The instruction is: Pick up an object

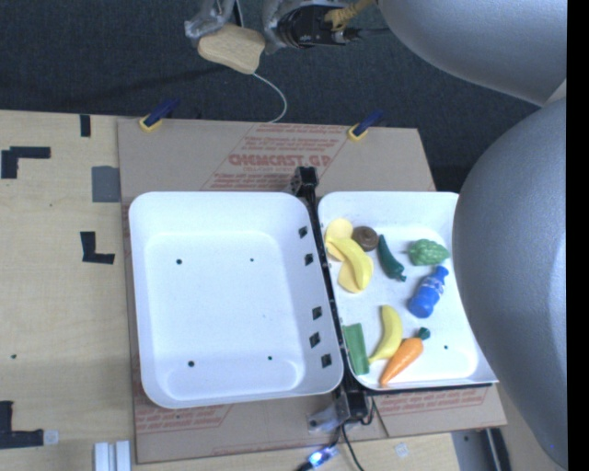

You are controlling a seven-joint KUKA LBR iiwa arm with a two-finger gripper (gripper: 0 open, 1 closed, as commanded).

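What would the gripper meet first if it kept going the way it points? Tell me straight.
The gripper, high by the picture's top edge, seems to point left. The tan lump sits right at its tip. Beyond it lies only dark floor, though depth is unclear.

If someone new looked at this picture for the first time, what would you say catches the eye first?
The bright toy food crowded in the right bin stands out: yellow bananas by the divider, a blue bottle toward the right, an orange carrot at the near edge. Next comes the bulky grey arm along the right side, and a tan object at the gripper above the bench's far edge.
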